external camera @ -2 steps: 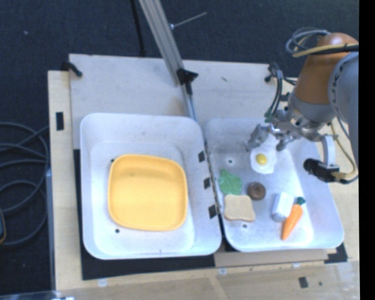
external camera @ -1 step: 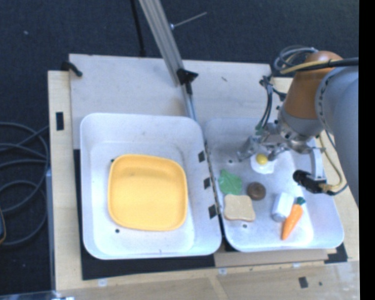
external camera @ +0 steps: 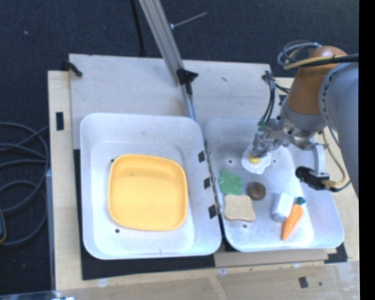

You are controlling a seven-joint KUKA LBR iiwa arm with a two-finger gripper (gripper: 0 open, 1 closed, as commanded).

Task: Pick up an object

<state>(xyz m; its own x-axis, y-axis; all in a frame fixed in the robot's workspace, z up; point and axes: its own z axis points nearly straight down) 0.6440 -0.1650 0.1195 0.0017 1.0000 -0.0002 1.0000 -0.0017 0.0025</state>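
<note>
Square yellow plastic plate (external camera: 147, 192) in left white bin (external camera: 94, 136), right white bin (external camera: 325, 230) holding green leaf piece (external camera: 230, 182), toast slice (external camera: 239, 209), brown round piece (external camera: 257, 190), white fried-egg toy (external camera: 255, 162), orange carrot (external camera: 291, 221), claw (external camera: 260, 153) directly above egg, claw state indeterminable.

We see two bins side by side, plate (external camera: 147, 192) in the left bin (external camera: 90, 136), right bin (external camera: 325, 230) holding egg (external camera: 255, 162) at top, leaf (external camera: 230, 182), bread (external camera: 239, 209), carrot (external camera: 291, 221) along its lower part.
</note>
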